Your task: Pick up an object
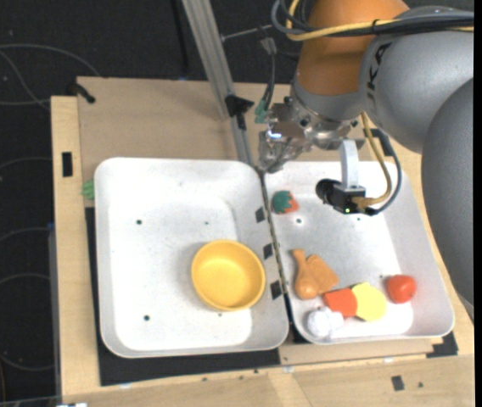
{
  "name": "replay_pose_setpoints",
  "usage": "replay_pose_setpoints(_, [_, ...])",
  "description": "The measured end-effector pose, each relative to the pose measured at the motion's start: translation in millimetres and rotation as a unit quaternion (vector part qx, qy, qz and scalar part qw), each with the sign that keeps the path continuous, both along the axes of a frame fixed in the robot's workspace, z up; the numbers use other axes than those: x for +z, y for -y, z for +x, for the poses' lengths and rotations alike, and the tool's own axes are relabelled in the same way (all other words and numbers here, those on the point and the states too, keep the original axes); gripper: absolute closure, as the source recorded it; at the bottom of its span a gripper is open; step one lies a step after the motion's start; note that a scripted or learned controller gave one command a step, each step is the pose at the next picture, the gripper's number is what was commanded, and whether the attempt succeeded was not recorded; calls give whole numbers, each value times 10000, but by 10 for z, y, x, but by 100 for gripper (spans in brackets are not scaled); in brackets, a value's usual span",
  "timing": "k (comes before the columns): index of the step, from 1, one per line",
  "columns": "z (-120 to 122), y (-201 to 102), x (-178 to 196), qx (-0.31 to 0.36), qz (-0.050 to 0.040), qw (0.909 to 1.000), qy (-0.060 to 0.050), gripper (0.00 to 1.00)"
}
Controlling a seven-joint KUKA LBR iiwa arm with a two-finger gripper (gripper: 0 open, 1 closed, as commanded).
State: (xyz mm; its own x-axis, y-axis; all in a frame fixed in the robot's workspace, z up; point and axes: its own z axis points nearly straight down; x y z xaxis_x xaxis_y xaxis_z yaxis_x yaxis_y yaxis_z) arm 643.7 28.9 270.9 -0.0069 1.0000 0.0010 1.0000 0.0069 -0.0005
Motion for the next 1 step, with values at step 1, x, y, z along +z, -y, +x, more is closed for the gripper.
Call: replay_pose_setpoints(1, [-56, -504, -211, -19, -2, 10000, 2, 100])
